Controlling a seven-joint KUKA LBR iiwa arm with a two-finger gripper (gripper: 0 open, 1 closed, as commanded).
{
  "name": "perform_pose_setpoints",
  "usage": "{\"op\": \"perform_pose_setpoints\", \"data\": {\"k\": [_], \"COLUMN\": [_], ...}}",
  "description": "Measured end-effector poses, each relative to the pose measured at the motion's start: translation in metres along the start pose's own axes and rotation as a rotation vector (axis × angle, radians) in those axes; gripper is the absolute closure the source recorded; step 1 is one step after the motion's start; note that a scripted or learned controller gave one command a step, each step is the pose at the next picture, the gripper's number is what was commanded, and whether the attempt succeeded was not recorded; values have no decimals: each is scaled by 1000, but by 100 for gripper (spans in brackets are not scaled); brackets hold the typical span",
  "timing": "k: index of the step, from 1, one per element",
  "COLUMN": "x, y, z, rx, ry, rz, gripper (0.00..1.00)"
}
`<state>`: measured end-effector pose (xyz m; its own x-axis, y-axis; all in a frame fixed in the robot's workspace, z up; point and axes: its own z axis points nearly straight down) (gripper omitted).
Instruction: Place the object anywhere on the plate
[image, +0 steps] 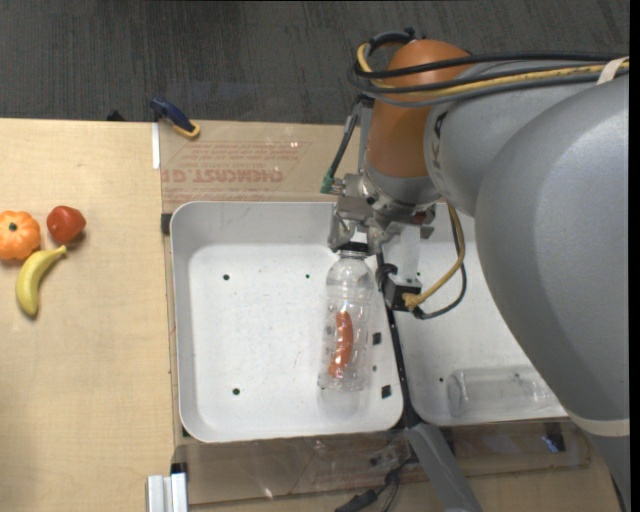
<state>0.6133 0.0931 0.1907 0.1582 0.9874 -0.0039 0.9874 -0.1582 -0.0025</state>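
Note:
A clear plastic bottle (345, 335) with a red and orange label lies lengthwise along the right side of the left bin (200, 330), its neck pointing to the back. My gripper (355, 250) sits right at that neck end, below the orange band of the arm. The bottle's top is tucked between the dark fingers, and the gripper looks shut on it. The bottle's lower end reaches close to the bin's front right corner.
The right bin (440, 390) holds a clear plastic container (495, 390) near its front. The big grey arm covers most of that bin. On the wooden bench to the left lie an orange (17, 236), a red fruit (66, 224) and a banana (33, 280). A cardboard sheet (240, 165) lies behind the bins.

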Motion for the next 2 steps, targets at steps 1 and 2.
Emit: {"op": "perform_pose_setpoints", "data": {"k": [1, 2], "x": [33, 61], "y": [-44, -18], "z": [59, 60], "rx": [-22, -1], "ry": [5, 1], "rz": [-48, -331], "gripper": [100, 100]}}
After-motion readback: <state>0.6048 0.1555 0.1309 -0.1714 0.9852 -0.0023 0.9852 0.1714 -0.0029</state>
